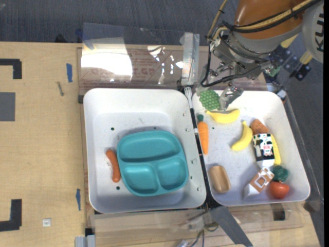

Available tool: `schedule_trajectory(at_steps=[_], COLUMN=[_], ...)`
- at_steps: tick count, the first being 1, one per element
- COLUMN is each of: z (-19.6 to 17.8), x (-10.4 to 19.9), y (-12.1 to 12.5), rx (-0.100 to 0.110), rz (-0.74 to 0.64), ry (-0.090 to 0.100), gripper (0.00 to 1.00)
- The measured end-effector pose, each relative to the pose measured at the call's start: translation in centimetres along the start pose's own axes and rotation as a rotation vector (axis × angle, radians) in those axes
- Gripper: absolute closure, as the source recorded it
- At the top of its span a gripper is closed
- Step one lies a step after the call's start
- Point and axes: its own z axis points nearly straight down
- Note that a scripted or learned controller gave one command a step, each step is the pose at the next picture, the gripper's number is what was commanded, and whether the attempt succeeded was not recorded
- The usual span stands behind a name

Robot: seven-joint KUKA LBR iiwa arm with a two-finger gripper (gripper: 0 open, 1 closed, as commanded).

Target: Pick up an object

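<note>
So far nothing is lifted: the tomato [279,190], bread roll [219,178] and carrot [203,137] lie in the right bin [297,138], while farther back the pincer [230,98] hangs over a banana [223,116]; whether it grips, I cannot tell.

Left bin [97,104]: teal tray [152,162] fills the middle; sausage [113,164] just beside its left edge. Bare floor along the far and left walls.

Right bin [288,112]: crowded. Carrot [203,136] along the left wall, bread [219,178] near front, bananas [232,127] at centre, carton [264,145] and tomato [279,189] to the right. Open floor between bread and carton. Arm [267,9] overhangs the far edge.
</note>
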Motion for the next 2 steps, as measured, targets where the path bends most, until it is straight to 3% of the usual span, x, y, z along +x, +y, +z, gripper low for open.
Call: schedule_trajectory(at_steps=[1, 2], z=[2.0, 0.5], x=[0.4, 0.0], y=[-3.8, -3.8], rx=[-0.002, 0.007], rz=[-0.244, -0.243], ry=[0.001, -0.011], gripper=[1.0, 1.0])
